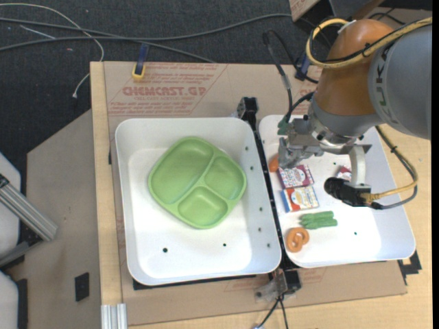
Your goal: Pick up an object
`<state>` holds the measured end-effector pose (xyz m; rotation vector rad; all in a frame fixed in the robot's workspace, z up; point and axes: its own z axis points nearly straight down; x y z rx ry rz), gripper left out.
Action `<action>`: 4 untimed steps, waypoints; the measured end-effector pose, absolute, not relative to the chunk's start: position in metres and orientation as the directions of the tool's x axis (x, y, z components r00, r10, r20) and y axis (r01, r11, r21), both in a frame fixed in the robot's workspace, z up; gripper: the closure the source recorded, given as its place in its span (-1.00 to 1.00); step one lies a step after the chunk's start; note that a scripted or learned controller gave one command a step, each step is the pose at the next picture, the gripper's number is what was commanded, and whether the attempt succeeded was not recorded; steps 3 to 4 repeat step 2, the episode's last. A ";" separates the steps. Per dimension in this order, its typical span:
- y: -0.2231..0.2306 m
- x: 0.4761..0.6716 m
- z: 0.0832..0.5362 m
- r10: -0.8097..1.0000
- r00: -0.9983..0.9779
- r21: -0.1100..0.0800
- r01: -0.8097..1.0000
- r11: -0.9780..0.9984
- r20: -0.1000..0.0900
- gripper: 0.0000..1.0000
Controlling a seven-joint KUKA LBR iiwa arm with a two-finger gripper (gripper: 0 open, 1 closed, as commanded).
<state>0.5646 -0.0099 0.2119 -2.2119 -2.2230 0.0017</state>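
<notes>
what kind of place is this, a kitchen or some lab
Most likely a robotics lab or test bench, not a kitchen: the arm reaches over two white bins set on a cardboard sheet, with loose cables on dark carpet and toy food such as a green divided plate.

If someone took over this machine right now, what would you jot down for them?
Gripper: low in the right bin, over a purple-and-white packet; I cannot tell how the jaws stand.
Right bin also holds a red-and-blue packet, a green toy and an orange ring.
Left bin: green divided plate.
Done: nothing visibly lifted.
Left: grasp and raise one item.
</notes>
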 end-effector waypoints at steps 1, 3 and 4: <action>0.034 0.543 0.207 1.000 -0.005 -0.005 1.000 0.005 0.003 1.00; 0.091 0.527 0.215 1.000 -0.007 -0.003 1.000 0.007 0.003 1.00; 0.091 0.527 0.215 1.000 -0.007 -0.003 1.000 0.007 0.003 1.00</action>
